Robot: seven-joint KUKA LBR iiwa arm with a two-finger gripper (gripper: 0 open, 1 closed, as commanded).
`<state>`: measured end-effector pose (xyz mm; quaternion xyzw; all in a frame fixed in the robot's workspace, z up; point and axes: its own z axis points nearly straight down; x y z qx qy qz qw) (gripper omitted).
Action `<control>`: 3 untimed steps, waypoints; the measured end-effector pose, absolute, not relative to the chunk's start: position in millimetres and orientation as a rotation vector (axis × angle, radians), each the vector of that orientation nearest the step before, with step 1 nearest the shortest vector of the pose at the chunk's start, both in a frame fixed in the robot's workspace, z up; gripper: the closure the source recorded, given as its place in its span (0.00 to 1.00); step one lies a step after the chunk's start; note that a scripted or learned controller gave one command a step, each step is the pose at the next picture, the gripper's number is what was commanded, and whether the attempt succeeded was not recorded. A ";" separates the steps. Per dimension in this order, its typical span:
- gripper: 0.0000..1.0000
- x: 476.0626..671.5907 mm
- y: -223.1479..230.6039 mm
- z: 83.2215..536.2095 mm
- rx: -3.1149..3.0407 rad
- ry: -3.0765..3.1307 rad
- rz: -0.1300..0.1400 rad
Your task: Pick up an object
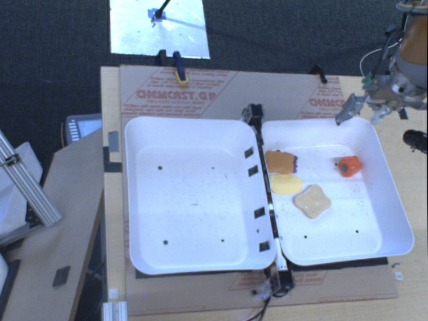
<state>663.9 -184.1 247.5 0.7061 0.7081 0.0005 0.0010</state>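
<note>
The right bin point(391, 212) holds several small items. An orange-brown piece with a purple edge point(281, 162) lies near the bin's left wall, with a flat yellow piece point(286, 184) just in front of it. A beige, toast-like piece point(312, 201) sits near the middle. A red-orange item with a green tip point(348, 166) lies at the right rear. My gripper point(364, 112) hangs over the bin's back right rim, above and behind the red-orange item. Its fingers are spread open with nothing between them.
The left bin point(144, 239) adjoins the right one along a clipped centre seam point(261, 179). A shiny metal plate point(159, 19) lies beyond the bench. A yellow clamp point(180, 75) sits at the back edge, and an aluminium bar point(27, 186) slants at far left.
</note>
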 end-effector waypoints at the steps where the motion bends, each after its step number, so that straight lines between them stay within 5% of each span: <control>1: 1.00 664.9 -184.3 259.3 2.210 2.224 0.005; 2: 1.00 670.8 -69.8 391.4 2.195 2.231 0.022; 3: 1.00 669.1 23.6 446.2 2.202 2.235 0.015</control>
